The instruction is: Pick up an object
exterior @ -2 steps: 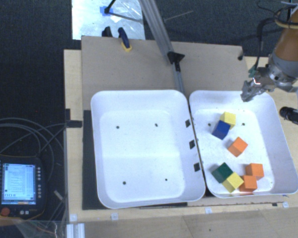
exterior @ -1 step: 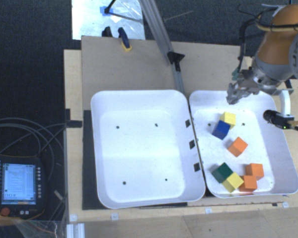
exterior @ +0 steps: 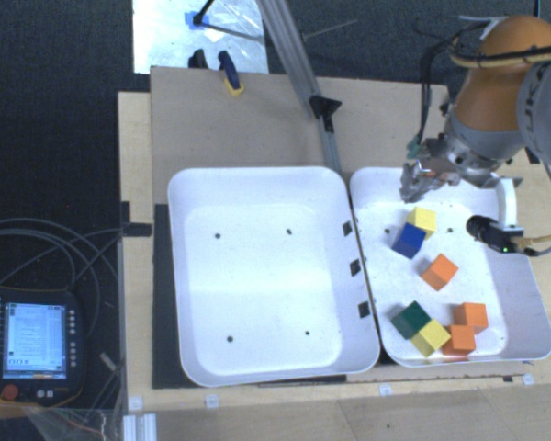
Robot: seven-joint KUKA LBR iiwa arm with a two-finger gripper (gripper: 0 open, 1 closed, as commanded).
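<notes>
White, shallow plastic bins, two, side by side on a tan bench top (exterior: pixel 257 122). Left bin (exterior: pixel 188 200): bare white floor with small dark dots. Right bin (exterior: pixel 523 315): holds all the blocks.

Contents of the right bin:
- yellow cube (exterior: pixel 423 219), upper middle, touching the blue cube (exterior: pixel 408 240) just below and left of it;
- orange cube (exterior: pixel 439 271), alone near the centre, tilted;
- dark green cube (exterior: pixel 410 319), near the front, touching a second yellow cube (exterior: pixel 432 336);
- two more orange cubes, one (exterior: pixel 471 315) above the other (exterior: pixel 458 339), beside that yellow one.

Grey arm with an orange band (exterior: pixel 500 76): enters from the right, over the bin's far end. Two-finger gripper (exterior: pixel 413 188): hangs at the far left corner of the right bin, just above and left of the first yellow cube; no block is seen in it; whether it is spread or closed cannot be told.

Off the bench: a black teach pendant with a lit screen (exterior: pixel 29 343), lower left, on dark carpet among cables.
</notes>
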